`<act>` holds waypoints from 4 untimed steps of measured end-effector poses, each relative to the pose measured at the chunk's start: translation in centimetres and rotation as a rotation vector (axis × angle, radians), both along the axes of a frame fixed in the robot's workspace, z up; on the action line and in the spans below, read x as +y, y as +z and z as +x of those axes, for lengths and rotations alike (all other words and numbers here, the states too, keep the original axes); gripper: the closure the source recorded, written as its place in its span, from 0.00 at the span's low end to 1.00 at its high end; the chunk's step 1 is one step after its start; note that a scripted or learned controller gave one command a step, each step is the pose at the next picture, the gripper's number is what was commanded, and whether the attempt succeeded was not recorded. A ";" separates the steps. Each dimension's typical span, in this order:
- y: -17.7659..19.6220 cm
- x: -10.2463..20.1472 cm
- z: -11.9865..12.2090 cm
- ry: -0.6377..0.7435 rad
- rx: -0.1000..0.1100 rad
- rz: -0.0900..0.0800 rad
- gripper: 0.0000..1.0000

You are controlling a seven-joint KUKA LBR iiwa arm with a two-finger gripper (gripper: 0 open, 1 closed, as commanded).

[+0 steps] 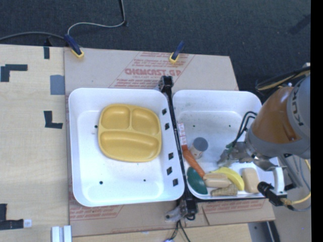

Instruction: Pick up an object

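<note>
Two shallow white bins are carried side by side on the desk, over a sheet of printed cardboard (151,72). In the left bin (83,150) a yellow divided plate (129,133) is seen lying flat, toward the far half. The pickable clutter is gathered along the near edge of the right bin (212,102): an orange carrot-like piece (193,163) lying slantwise by the divider, a green rounded piece (197,181) at the near left corner, a yellow banana-like piece (233,177), a tan stick (218,181) beside it, a cream block (250,178) toward the near right corner, and a small grey disc (200,144) set apart nearer the middle. The arm (282,122) is reached in from the right edge, and the end effector (228,157) is held low over the floor of the right bin, just above the banana-like piece. How far it is open cannot be told, and nothing is seen to be held by it. The nearest candidate is judged to be the banana-like piece, lying just nearward of the end effector, with its long axis running roughly along the bin's near edge; a short descent toward that edge, with the closing direction set across that axis, would likely be called for. The crowding of neighbours touching it may be expected to hinder a clean grasp.
</note>
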State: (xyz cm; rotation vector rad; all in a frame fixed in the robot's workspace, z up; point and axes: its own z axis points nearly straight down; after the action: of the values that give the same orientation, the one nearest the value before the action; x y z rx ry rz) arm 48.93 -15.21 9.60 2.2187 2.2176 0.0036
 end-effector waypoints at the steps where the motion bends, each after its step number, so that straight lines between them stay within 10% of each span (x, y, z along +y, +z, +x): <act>1: 11.6 6.4 -0.5 0.003 0.005 0.002 1.00; 2: 11.5 6.3 -0.5 0.002 0.006 0.002 0.00; 3: -0.9 5.8 0.0 0.001 0.004 0.003 0.00; 4: 0.1 5.8 0.1 0.001 0.002 0.001 1.00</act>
State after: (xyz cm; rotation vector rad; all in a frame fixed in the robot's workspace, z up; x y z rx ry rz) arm 49.03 -9.45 9.70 2.2192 2.2206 0.0026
